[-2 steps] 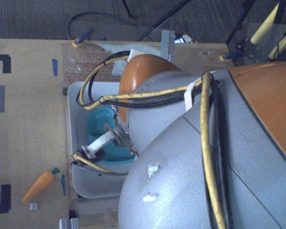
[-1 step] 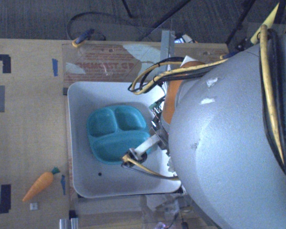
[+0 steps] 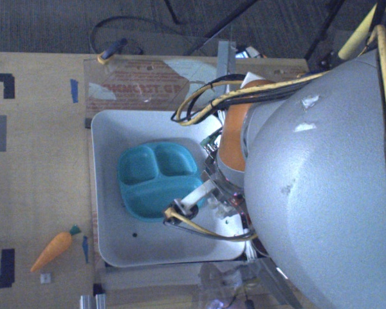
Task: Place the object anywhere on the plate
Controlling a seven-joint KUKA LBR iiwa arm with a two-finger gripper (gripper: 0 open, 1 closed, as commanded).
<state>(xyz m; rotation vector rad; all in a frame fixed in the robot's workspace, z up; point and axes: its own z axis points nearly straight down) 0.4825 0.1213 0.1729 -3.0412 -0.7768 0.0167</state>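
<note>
The teal plate, split into three compartments, lies flat in the white bin, a little toward the bin's 12 o'clock side, and the gripper hangs at the plate's 4 o'clock rim, just beside it or over its edge. The bulk of the arm covers the gripper from above, so I cannot tell whether it is open or closed, nor whether it carries anything. The only loose object to be seen is an orange carrot lying on the worktop outside the bin, off toward the bin's 8 o'clock corner and well apart from the plate. If the gripper does hold the object, the step is best done by shifting toward 9 o'clock until it stands over the middle of a compartment, lowering close to the plate and releasing there, since a drop at the rim could roll off onto the bin floor. If it holds nothing, I judge the carrot must be fetched first, and it looks hard to reach beyond the bin wall
</note>
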